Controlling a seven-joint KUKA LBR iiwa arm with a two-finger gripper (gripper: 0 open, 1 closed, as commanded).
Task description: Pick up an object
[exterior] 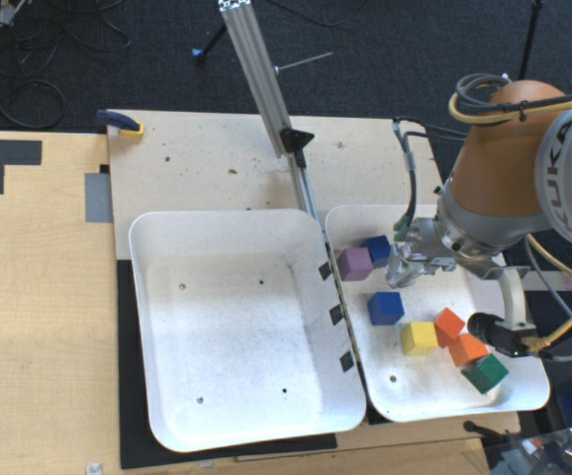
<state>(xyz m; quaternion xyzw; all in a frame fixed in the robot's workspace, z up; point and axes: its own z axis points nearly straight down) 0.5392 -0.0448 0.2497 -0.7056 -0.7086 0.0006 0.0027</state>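
Green cube sits at the right white bin's front corner, orange blocks and a yellow cube nearby. My gripper hovers just above a blue cube, beside the purple one.

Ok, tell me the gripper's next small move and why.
Probably lower straight down and a little toward the nearer blue cube. The gripper hangs in the right bin among the purple cube and the two blue ones, with nothing seen between its fingers.
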